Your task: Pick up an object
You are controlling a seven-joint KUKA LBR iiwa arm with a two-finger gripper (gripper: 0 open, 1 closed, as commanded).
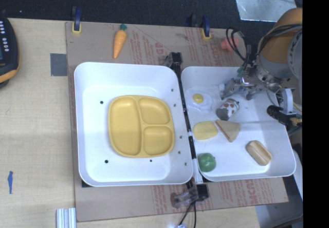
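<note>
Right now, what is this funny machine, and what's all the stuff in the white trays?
It is a robot arm, grey and orange, reaching in from the right. One camera looks down from above. Its gripper hangs over the right tray, near a small speckled toy. That tray also has play food: a fried egg, a yellow lump, a cheese wedge, a bread roll and a green ball. The left tray holds a yellow divided plate. A toy carrot lies on the bench. I can't see anything held.
</note>
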